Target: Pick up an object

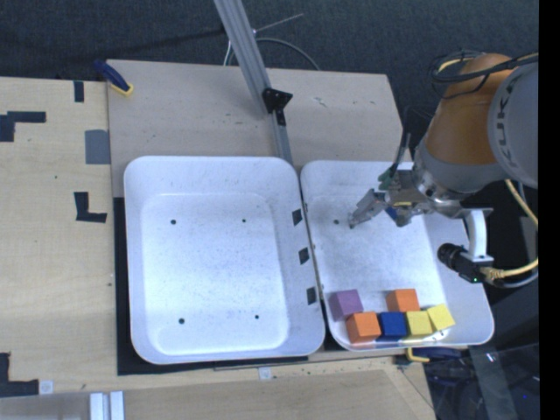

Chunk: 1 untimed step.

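Blocks (391, 316), small matte cubes in purple, orange, blue and yellow, cluster at the right bin's (346, 186) near edge, well apart from my gripper (360, 217); I see its jaws spread, holding nothing.

One fixed camera above the bench (52, 234), looking down at a slant, both white bins (131, 182) in frame

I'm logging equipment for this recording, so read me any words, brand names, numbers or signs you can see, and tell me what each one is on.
"KU": dark letters on the grey arm at the view's right edge, cut off by the frame.
The coloured blocks, the white bins and the bench carry no readable text.
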Tool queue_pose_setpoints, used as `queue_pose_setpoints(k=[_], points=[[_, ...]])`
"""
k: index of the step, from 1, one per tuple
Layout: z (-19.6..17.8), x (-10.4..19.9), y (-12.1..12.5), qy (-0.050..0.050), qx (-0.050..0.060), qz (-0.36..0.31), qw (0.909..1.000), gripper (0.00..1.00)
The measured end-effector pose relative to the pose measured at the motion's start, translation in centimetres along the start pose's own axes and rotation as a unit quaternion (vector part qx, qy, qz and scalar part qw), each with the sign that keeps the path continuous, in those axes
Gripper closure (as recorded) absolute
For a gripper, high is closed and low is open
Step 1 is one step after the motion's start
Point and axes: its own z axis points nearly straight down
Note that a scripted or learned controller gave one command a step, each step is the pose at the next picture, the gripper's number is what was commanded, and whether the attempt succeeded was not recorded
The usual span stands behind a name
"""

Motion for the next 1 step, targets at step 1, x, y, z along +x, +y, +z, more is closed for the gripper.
queue_pose_setpoints(k=[1], points=[[8.19, -4.62, 2.9, -0.001, 0.003, 0.002, 1.0, 0.0]])
